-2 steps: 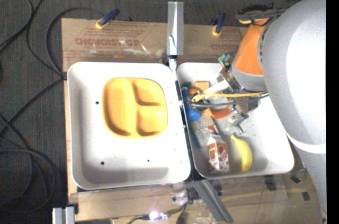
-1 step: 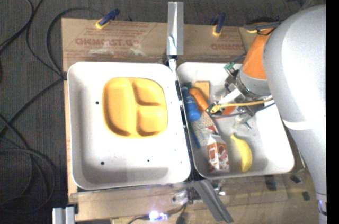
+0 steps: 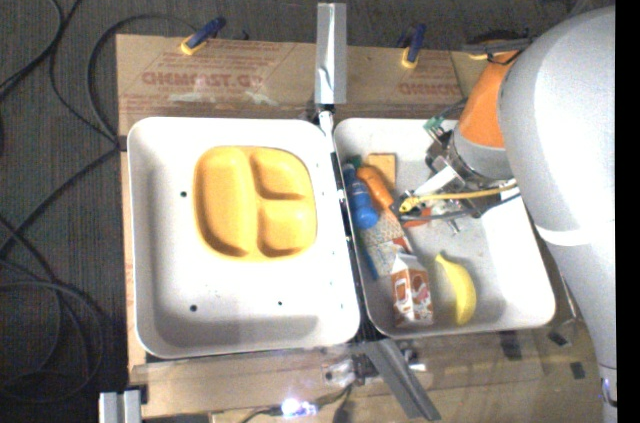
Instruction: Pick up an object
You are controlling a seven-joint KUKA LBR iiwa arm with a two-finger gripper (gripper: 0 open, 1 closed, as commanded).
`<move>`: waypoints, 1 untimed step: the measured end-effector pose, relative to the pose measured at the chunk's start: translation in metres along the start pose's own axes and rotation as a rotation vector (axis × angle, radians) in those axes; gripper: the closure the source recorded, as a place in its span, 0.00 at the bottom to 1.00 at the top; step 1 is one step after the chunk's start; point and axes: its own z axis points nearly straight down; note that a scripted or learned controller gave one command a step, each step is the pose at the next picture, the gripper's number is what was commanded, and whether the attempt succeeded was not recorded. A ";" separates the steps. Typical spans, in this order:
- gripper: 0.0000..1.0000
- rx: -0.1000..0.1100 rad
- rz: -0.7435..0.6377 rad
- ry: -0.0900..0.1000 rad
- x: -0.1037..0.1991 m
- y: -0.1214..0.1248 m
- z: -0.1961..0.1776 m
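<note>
Cardboard sheet (image 3: 230,76), left print: I made out faded red block letters above the left bin, upside down from the camera; the word could not be read.
Cardboard sheet, right print: more faded red lettering sat near the yellow clamp (image 3: 411,48), too cut off to read.
Small carton (image 3: 411,290): red and white print showed on it (too small for me to spell out).
Numbers: I read none.

Counted two shallow white plastic bins (image 3: 150,241), one yellow divided plastic tray (image 3: 256,202), one yellow banana (image 3: 458,287) at about 4 o'clock, one small carton (image 3: 412,289), one orange bottle (image 3: 377,192), one blue marker-ish tube (image 3: 358,223), two blue-and-yellow clamps (image 3: 202,35).
</note>
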 end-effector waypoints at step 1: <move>0.00 0.000 0.000 0.000 0.000 0.000 0.000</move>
